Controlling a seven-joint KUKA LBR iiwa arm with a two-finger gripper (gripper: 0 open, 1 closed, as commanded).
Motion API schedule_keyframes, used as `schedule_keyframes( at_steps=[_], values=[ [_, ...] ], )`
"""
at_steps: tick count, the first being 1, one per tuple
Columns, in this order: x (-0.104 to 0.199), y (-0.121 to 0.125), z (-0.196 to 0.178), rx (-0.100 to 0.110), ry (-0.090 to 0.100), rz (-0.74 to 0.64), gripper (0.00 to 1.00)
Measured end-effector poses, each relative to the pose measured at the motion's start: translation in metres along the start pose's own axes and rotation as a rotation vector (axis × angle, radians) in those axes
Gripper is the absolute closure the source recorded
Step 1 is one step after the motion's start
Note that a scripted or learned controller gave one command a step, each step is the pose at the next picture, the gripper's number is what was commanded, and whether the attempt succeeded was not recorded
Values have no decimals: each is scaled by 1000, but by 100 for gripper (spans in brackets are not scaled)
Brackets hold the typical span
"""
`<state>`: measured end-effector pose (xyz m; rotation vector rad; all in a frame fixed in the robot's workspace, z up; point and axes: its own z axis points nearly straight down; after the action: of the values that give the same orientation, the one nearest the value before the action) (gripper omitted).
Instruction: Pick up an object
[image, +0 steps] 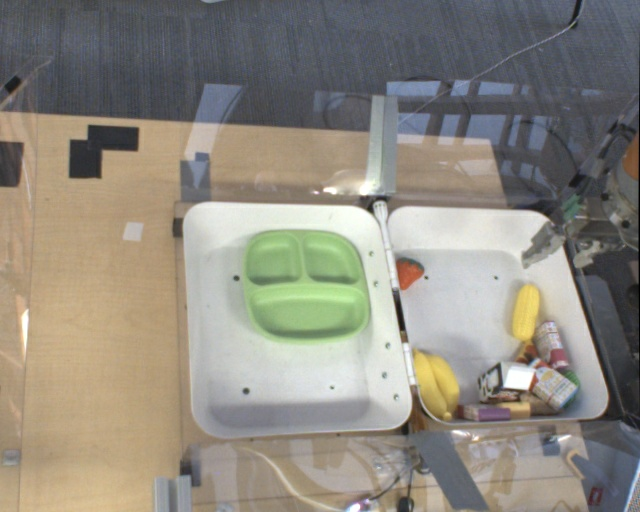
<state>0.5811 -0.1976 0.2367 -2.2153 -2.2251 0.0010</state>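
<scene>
The right bin (470, 300) holds several small items. A yellow corn cob (525, 311) lies near its right wall. A red strawberry-like piece (410, 272) rests at its left wall. Yellow bananas (437, 383) lie in the near left corner. A small bottle (549, 343), a white carton (510, 378), a green and red box (555, 387) and a purple bar (495, 411) crowd the near right corner. My gripper (543, 243) hangs over the bin's far right corner, above and beyond the corn cob, with nothing visibly in it.
The left bin (215, 380) bears a green divided plate (305, 285) in its middle. A metal divider rail (392, 290) separates the two bins. Clear panels and cables stand behind the bins, and the arm (610, 190) enters from the right.
</scene>
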Motion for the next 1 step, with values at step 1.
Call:
schedule_keyframes(
  at_steps=[1],
  values=[
    [-9,-20,106,1,1,-160,0]
  ],
)
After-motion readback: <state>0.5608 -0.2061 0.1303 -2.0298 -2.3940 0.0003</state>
